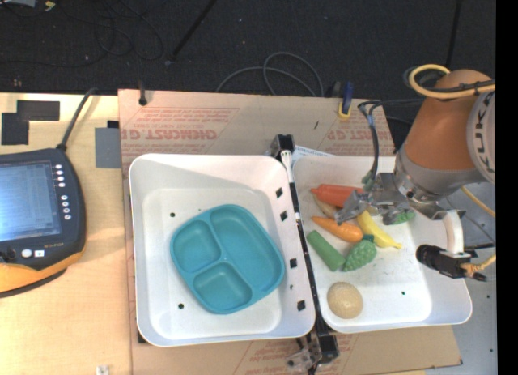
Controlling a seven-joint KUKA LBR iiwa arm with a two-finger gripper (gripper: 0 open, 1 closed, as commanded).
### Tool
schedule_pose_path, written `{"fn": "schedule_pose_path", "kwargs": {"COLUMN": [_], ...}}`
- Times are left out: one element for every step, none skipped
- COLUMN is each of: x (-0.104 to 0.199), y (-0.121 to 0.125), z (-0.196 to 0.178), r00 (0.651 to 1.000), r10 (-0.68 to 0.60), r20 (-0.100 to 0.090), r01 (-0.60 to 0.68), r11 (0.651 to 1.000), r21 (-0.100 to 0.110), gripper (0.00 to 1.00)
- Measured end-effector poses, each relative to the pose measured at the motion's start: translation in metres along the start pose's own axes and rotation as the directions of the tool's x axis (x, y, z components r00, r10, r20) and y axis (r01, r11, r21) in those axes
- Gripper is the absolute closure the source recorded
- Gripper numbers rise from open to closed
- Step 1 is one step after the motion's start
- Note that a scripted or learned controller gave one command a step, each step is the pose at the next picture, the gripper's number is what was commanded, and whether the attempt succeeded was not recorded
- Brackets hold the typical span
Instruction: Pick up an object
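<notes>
A divided plate (227,258) lies in the left bin (154,195), toy food (350,236) in the right bin (421,304)

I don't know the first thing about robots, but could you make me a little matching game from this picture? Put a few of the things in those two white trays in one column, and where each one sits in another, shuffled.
Things:
1. teal divided plate
2. beige round item
3. red pepper
4. yellow banana

Places:
A. near front edge of the right bin, apart from the pile
B. at the back of the pile, farthest from the front edge
C. in the left bin
D. on the pile's right side, by the gripper

Pairs: 1-C, 2-A, 3-B, 4-D
</notes>
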State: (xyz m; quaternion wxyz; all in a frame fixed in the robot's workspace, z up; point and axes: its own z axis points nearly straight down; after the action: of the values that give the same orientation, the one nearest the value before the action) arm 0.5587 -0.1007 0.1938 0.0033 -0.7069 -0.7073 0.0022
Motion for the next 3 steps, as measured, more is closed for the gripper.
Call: {"fn": "schedule_pose_path", "kwargs": {"x": [-0.027,-0.029,-0.029], "y": [0.016,0.016,0.016], "z": [0.112,0.101,0.101], "r00": [1.000,1.000,1.000], "r10": [0.002,0.006,0.006], "r20": [0.000,0.000,0.000], "r01": [-0.002,-0.006,-0.006], "r11": [1.000,1.000,1.000], "r21": [0.000,0.002,0.002], "gripper": [0.00,1.00,0.00]}}
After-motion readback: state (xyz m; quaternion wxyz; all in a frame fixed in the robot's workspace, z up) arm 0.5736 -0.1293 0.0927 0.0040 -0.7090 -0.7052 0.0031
